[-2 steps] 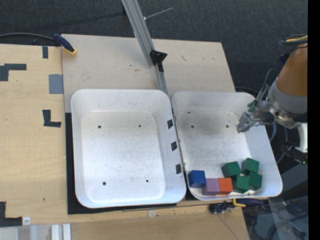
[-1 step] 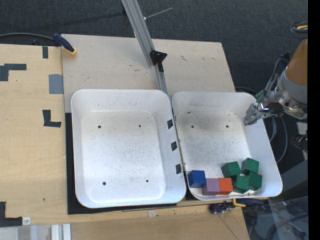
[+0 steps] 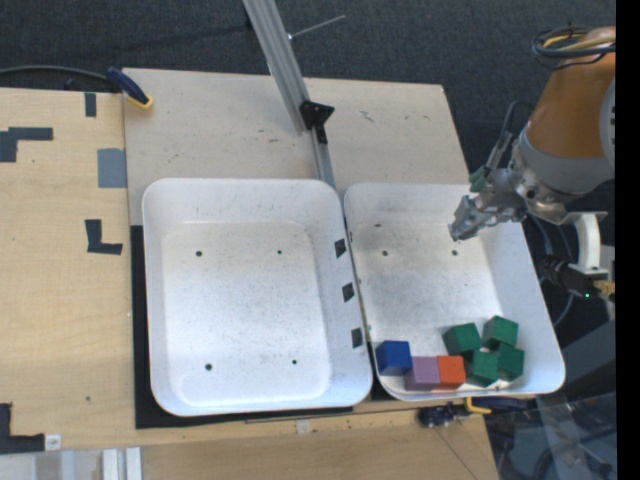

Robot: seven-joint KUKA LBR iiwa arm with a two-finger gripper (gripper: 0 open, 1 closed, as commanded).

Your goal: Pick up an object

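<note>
We see the gripper [image 3: 466, 222], finger state indiscernible, above the right bin [image 3: 400, 208], far from its clustered blue [image 3: 394, 356], purple [image 3: 426, 371], orange [image 3: 451, 370] and green [image 3: 487, 348] blocks.

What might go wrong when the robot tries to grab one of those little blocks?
The blocks are crowded together in the near corner of the right bin: the green blocks touch the orange block, purple block and blue block. The gripper could nudge neighbours or pinch two at once. They also sit against the bin's wall, so it might bump the rim. It hangs at the bin's far side, well away from them.
</note>
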